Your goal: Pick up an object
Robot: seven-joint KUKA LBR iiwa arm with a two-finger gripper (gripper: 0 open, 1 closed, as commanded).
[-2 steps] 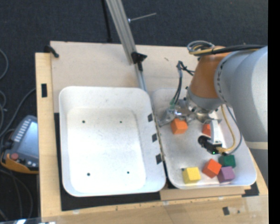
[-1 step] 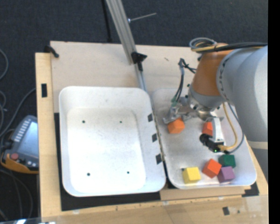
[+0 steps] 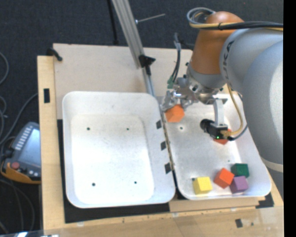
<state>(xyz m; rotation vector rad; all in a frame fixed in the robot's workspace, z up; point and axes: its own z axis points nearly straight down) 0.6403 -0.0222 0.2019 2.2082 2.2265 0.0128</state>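
Note:
My gripper [image 3: 175,105] hangs over the far left part of the right bin [image 3: 187,147], close to the rim it shares with the left bin. An orange block [image 3: 175,114] sits between its fingertips, and the gripper is shut on it. The block appears lifted a little above the bin floor. Four more blocks lie in the near right corner of the right bin: a yellow one [image 3: 203,184], an orange-red one [image 3: 224,177], a green one [image 3: 240,170] and a purple one [image 3: 240,183].
The left bin [image 3: 108,147] stands beside the right one, their rims touching. A slanted metal rail [image 3: 130,28] rises from behind the bins, just left of the gripper. A handheld pendant [image 3: 24,152] and cables lie off the bench at the left.

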